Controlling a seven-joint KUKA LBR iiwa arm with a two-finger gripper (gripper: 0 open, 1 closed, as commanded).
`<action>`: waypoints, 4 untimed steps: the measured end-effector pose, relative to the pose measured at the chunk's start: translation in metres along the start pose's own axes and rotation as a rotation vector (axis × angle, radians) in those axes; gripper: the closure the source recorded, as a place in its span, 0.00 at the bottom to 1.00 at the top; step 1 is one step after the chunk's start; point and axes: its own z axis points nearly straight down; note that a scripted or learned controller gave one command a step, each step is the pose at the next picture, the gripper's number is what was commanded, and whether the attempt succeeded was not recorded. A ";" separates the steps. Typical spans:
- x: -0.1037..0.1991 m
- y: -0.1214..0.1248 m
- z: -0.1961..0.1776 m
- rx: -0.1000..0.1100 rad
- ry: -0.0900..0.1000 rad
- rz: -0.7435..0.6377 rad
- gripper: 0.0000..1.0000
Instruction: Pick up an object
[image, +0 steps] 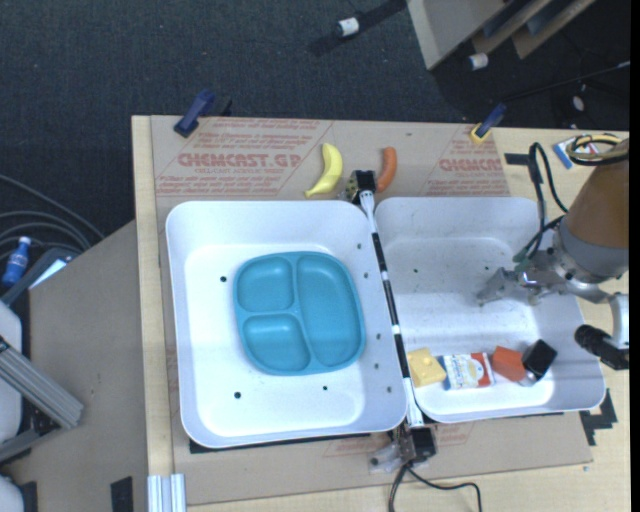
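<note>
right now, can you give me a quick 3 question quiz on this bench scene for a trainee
1. True or false: the blue divided plate lies in the right bin.
2. Where does the banana lie? A) in the left bin B) on the board behind the bins C) on the plate
3. Fill in: the pincer hovers over the ____ bin.

Key: 1 false, the plate is in the left bin. 2 B, beside an orange carrot-like item. 3 right, with the small objects along that bin's near edge.
</note>
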 end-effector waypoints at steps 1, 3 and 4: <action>-0.001 0.001 -0.010 -0.004 -0.004 0.001 1.00; -0.004 0.067 -0.001 -0.004 0.004 -0.004 0.00; 0.004 0.012 0.000 -0.002 -0.006 0.001 0.00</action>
